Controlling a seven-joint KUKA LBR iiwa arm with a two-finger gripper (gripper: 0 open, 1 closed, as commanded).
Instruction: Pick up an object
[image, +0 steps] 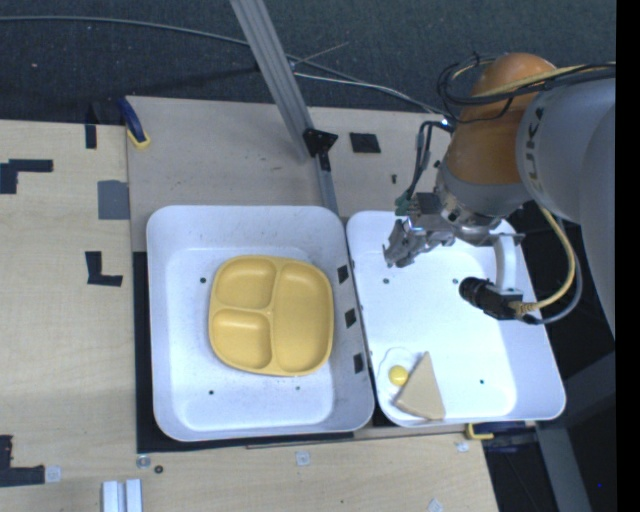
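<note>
Locate the gripper (400, 250) over the far left part of the right bin (520, 390). Its fingers point down toward the bin floor, and whether they stand wide or narrow cannot be told from this view; nothing is seen between them.

Count the contents before choosing a target:
- Right bin: one tan wedge-shaped block (423, 390) and one small yellow ball (398, 376) — both in the near left corner, the ball touching or just beside the wedge's left edge.
- Left bin (165, 300): one yellow divided plate (270, 314), lying flat near the middle.

Note the key relation: the wedge and ball lie toward the near side from the fingers, in the same bin, almost straight along the bin's left wall. The wedge's long axis runs roughly far to near, tilted slightly right. The plate lies to the left, across the divide between the bins — likely the harder grasp.
</note>
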